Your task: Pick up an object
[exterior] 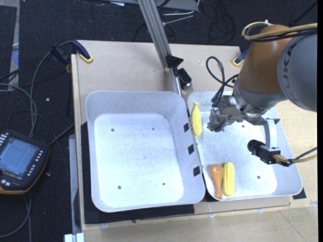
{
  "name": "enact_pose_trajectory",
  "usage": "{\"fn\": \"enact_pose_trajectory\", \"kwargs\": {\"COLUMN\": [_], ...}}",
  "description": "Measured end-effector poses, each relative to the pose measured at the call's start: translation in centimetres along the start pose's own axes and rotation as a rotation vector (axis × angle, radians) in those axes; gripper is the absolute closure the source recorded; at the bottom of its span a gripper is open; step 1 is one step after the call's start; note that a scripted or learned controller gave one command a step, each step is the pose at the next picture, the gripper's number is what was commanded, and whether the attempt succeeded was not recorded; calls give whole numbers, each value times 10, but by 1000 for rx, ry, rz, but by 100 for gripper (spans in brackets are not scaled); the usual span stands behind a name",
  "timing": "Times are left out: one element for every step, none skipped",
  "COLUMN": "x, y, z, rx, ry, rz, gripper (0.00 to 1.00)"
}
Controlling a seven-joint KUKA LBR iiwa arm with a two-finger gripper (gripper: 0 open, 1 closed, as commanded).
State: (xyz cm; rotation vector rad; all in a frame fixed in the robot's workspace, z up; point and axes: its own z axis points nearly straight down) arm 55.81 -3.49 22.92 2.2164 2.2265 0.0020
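A yellow banana-shaped object lies along the left wall of the right bin. My gripper hangs just to its right, low over the bin floor, under the grey and orange wrist. Near the bin's front left corner an orange object with a thin stem lies beside a yellow corn-like piece; the two touch side by side. I see nothing between the gripper and the banana shape.
The left bin stands beside the right one, sharing a raised divider with black clips. A slanted metal rail rises from the back. A black cable plug hangs off the arm over the right bin.
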Motion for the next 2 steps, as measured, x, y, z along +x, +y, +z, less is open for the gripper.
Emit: {"fn": "enact_pose_trajectory", "kwargs": {"x": [53, 101], "y": [0, -7], "z": [8, -1], "rx": [2, 1], "ry": [0, 0], "rz": [0, 0], "gripper": [100, 100]}}
